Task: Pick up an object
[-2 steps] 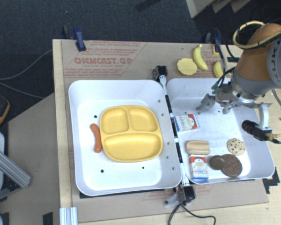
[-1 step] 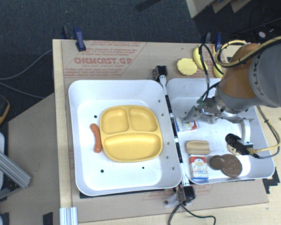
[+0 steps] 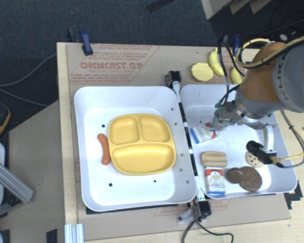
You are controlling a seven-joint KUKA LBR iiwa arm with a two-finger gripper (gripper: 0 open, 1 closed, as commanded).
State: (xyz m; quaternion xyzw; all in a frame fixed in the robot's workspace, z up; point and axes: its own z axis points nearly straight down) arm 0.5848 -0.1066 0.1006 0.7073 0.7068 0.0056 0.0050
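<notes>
Nearest the lens, at the right bin's (image 3: 289,182) front edge, stands a small carton (image 3: 216,181) with red and blue print too small to read; beside it lie two brown round cookies (image 3: 245,178) and a tan bread-like block (image 3: 214,159); the gripper (image 3: 219,121) hangs low over a blue-and-white packet (image 3: 201,134) near the dividing wall, its tips lost against the wrist (whether spread or pinching, I cannot tell); the packet's lettering is illegible; the left bin (image 3: 86,135) holds a yellow divided plate (image 3: 141,143) and an orange sausage (image 3: 104,148); the board (image 3: 111,59) behind reads "CHEMCAST GP"; yellow shapes (image 3: 202,71) are partly hidden by the arm.
</notes>
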